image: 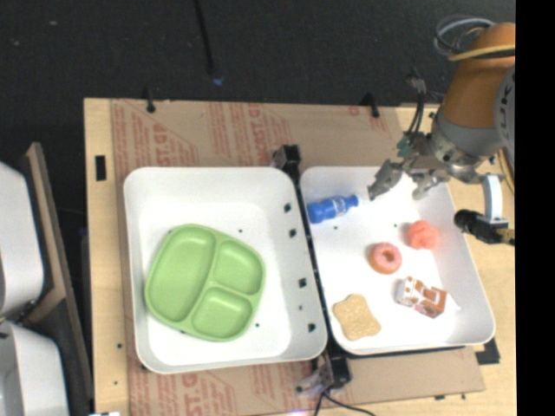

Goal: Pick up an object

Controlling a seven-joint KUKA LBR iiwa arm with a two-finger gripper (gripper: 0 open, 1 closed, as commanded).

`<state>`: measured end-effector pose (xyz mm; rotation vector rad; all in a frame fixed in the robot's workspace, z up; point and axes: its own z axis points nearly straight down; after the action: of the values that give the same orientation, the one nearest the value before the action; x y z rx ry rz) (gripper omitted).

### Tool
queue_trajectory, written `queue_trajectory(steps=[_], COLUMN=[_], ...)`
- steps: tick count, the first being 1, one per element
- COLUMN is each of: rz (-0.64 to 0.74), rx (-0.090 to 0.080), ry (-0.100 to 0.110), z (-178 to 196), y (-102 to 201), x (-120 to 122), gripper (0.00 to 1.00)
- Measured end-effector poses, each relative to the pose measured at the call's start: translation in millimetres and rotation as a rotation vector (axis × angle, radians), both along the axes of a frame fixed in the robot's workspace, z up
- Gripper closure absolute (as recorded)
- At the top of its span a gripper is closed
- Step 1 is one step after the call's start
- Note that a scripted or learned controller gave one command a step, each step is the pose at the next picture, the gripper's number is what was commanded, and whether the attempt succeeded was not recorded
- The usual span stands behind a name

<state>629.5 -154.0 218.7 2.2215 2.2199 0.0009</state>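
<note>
— Bottle lies in the right bin, far-left corner, near the gripper. Picked yet?

— No. The gripper hangs over the bin's far edge, fingers apart, nothing between them.

— So all is left?

— Yes, I'd judge — descend, close, lift. Doughnut and toast lie untouched too.

Lab: plywood bench, white bins.

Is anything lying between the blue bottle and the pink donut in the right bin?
No. In the camera view, only bare white bin floor separates the blue plastic bottle from the pink ring-shaped donut.
</note>
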Motion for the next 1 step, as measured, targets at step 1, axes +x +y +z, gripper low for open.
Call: queue_trajectory(steps=[1], rz=[-0.001], rx=[0.002], ry=[0.008], z=[-107.6], y=[-35.1], x=[-24.8], gripper=[0.00])
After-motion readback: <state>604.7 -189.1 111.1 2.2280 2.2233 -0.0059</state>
